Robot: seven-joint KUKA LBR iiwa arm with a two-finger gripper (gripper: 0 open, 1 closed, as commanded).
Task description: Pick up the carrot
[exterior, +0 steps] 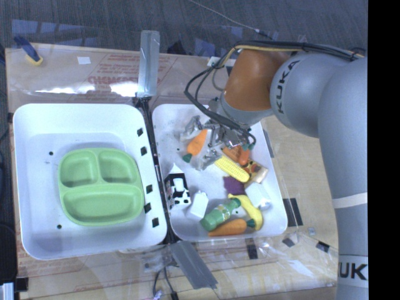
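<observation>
- My gripper (209, 144) was down in the right bin (275, 220), near its back edge, fingers spread around the clutter.
- The carrot (197, 142) lay tilted just beside my fingers, touching them; whether it sat between them I couldn't tell.
- Corn cob (232, 168) sat right under my wrist, tight quarters there.
- Along the front wall: a green bottle (219, 217), a banana (251, 210) and a second orange piece (228, 228), all crowded together.
- A black-and-white cow toy (180, 194) hugged the left wall.
- Open room: the left bin (31, 142) held a green divided plate (100, 186), with bare white floor around it.
- Surface (75, 74) beyond the bins lay flat under clear plastic.
</observation>
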